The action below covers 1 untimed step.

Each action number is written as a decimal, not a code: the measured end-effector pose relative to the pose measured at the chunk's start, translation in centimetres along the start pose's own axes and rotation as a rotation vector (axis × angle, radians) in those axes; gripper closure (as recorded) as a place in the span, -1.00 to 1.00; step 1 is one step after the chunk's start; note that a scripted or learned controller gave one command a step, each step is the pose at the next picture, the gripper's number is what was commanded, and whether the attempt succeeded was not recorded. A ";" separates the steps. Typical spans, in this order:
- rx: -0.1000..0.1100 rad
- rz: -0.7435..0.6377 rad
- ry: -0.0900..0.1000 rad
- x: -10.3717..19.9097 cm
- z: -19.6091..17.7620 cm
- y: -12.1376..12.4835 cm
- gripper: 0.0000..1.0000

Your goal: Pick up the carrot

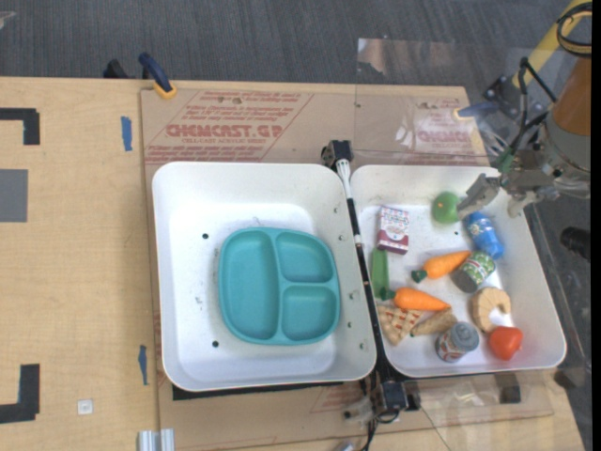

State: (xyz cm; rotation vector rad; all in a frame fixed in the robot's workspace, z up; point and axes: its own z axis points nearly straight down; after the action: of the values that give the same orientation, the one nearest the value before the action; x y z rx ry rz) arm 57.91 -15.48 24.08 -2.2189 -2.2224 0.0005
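Observation:
Two orange carrots lie in the right bin point(549, 294). One carrot point(445, 265) with a green stub on its left end sits mid-bin, tilted. The other carrot point(421, 300) lies just below it, nearly level. My gripper point(497, 195) hangs over the bin's upper right part, up and to the right of both carrots. It is between a green ball point(445, 207) and the bin's right wall, above a blue can point(483, 234). Its fingers point(476, 193) stand open with nothing between them.
Around the carrots are a red-and-white carton point(393, 229), a green cucumber point(378, 273), a green can point(474, 271), a waffle point(399, 322), a bread roll point(490, 306), a grey can point(457, 341) and a tomato point(505, 343). The left bin point(178, 252) holds a teal divided plate point(279, 285).

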 end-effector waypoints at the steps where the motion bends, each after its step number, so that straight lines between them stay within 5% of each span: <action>1: -0.009 -0.077 -0.003 1.2 14.4 -1.7 -1.00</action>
State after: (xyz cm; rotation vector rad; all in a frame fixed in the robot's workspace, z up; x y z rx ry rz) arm 56.18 -14.30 9.73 -2.1378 -2.3121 -0.0065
